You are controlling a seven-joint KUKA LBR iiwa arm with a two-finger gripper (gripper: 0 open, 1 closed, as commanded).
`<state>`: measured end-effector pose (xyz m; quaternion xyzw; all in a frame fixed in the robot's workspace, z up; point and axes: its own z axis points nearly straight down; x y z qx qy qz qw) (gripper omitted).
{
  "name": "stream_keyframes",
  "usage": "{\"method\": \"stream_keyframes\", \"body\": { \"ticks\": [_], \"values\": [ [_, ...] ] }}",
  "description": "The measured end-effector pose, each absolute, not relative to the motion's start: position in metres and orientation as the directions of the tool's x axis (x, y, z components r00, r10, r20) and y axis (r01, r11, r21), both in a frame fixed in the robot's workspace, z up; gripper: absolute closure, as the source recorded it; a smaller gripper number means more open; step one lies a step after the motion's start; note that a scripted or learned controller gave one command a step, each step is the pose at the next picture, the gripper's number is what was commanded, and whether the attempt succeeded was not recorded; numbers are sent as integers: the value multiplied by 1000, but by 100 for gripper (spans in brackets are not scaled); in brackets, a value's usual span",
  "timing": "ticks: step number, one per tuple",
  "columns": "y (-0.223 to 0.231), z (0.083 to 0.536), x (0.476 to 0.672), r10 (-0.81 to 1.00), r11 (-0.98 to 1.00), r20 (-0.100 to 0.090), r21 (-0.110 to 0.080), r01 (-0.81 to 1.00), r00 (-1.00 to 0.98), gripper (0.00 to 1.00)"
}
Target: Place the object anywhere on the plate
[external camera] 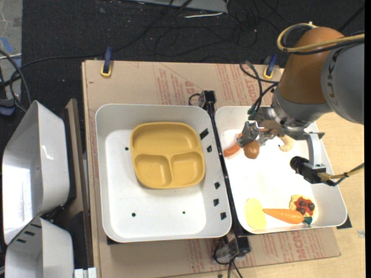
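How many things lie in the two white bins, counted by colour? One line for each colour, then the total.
Yellow: 2, the divided plate in the left bin and a pale yellow piece in the right bin.
Orange or brown: 3, the carrot, a brown round piece, a reddish-orange piece.
Cream: 1, a small piece.
Mixed red and yellow: 1, a small item.
Total: 7

A brown cardboard-topped table (174, 83) stands on dark carpet floor (58, 22) strewn with black cables (145, 36); two yellow clamps (106, 69) grip its far edge.
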<state>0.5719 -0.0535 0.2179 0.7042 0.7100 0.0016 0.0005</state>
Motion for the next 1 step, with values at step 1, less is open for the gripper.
{"method": "stream_keyframes", "body": {
  "ticks": [1],
  "values": [
    [-2,212,587,1000,8,1,1,1000,-8,100]
  ]
}}
